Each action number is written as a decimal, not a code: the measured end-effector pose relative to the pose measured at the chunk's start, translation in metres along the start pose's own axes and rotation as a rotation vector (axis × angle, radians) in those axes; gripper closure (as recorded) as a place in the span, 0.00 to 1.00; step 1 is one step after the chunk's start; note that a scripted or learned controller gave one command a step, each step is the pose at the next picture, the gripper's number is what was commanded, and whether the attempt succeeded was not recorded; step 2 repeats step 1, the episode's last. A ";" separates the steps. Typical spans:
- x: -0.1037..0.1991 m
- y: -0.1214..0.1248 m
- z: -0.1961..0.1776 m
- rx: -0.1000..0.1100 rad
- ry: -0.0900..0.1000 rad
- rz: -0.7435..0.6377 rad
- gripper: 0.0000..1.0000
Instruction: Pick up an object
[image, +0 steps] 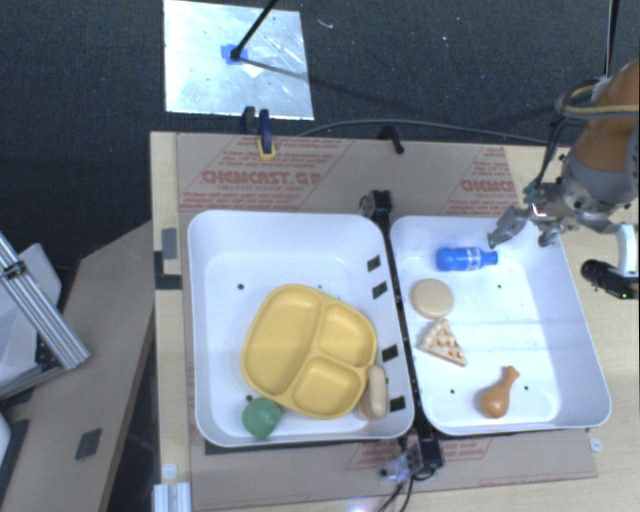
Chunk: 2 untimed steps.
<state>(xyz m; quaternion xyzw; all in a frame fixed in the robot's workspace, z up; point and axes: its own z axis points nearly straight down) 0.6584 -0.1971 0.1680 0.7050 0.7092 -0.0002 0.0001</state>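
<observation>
So far nothing has been lifted. The jaws (526, 226) are seen above the far right corner of the right bin (575, 300), spread apart with two fingers (503, 228) splayed, and nothing is held between them. No object has been chosen as far as can be told; the nearest candidate is the blue bottle (466, 259), lying on its side just left of and a little nearer than the jaws, apart from them. Further from the jaws, toward the near edge, a round cracker (432, 297), a pizza slice (442, 343) and a drumstick (499, 392) are laid out on the bin floor, each separate from the others. Well to the left of the jaws, in the left bin (215, 300), a yellow tray (308, 350) is found, with a green ball (262, 417) and a bread roll (375, 390) touching or just beside its near rim. Approach, closing and lifting are all judged still to be done.

The arm (605, 140) is cut off at the right edge, so its upper links cannot be followed. How high the jaws hang over the bin cannot be settled from this slant. The right finger is partly merged with the wrist body and is hard to make out.
</observation>
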 end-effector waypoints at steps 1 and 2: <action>0.007 0.008 0.050 -0.001 0.000 -0.001 0.00; 0.007 0.008 0.050 -0.001 0.000 -0.001 0.00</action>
